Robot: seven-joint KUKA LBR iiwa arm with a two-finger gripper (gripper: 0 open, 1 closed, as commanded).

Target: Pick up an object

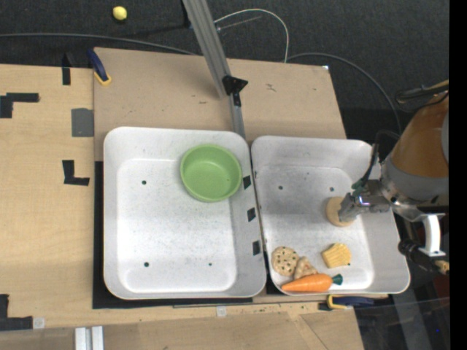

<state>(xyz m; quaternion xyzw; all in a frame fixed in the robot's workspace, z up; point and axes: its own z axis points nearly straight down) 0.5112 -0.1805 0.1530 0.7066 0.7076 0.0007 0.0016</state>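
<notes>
In the right bin (292, 159) lie a tan round piece (338, 214), a yellow ridged chip-like piece (336, 254), a brown cookie (284, 259), a second biscuit (304, 268) and an orange carrot (310, 284). My gripper (352, 204) comes in from the right and sits low over the right edge of the tan round piece, touching or nearly touching it. Whether anything is between its fingers is hidden by the wrist.
A green bowl (211, 172) rests in the left bin (131, 217) near its upper right corner. A grey pole (211, 42) slants down to the divider between the bins. A small yellow ball (120, 12) lies on the dark floor at the top left.
</notes>
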